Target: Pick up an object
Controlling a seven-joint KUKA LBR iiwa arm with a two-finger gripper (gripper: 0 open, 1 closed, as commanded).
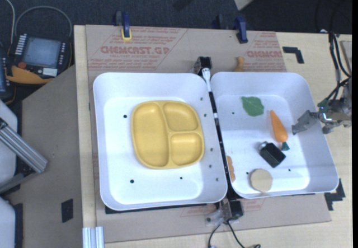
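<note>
2 bins [112, 129], 1 yellow tray [166, 134]

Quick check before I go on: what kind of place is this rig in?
Probably a robotics lab bench, not a kitchen: two white bins clamped on a board, a teach pendant beside it, and toy food like the carrot as test items.

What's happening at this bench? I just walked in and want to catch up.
A robot gripper sits at the right edge of the right bin, beside a carrot, holding nothing visible. That bin also has a green piece, a black block and a tan disc. The left bin holds a yellow divided tray.
</note>
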